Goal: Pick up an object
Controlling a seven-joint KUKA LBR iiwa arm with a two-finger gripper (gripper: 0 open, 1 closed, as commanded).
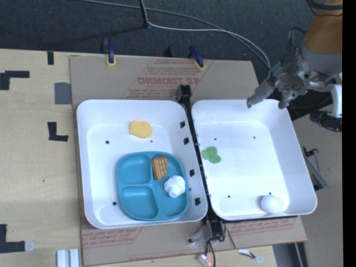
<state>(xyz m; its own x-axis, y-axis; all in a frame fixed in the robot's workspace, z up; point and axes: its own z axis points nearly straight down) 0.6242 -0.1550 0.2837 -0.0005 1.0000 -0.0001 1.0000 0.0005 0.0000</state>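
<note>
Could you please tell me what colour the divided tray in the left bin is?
The divided tray is light blue, seen in the camera view.

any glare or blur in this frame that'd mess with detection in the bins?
Camera view: even, soft lighting, faint shadows. The white ball nearly blends into the right bin; the white lump stands out on the blue tray. The gripper looks slightly soft; the green piece is small and fuzzy.
</note>
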